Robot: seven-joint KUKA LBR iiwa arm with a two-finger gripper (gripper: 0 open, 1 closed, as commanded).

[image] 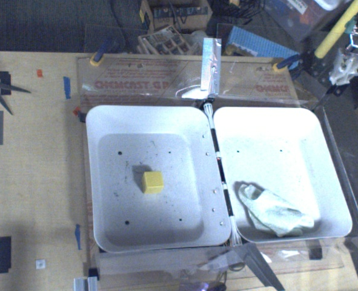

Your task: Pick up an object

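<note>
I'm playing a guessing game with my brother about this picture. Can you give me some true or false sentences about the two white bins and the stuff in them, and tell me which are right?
1. A yellow block sits in the left bin. True.
2. The yellow block is leaning on the bin's wall. False: it sits near the middle of the floor, away from every wall.
3. A crumpled white cloth lies in the right bin. True.
4. The cloth is in the far corner of its bin. False: it lies along the near edge, toward the bottom of the picture.
5. The two bins sit side by side, touching along the middle. True.
</note>
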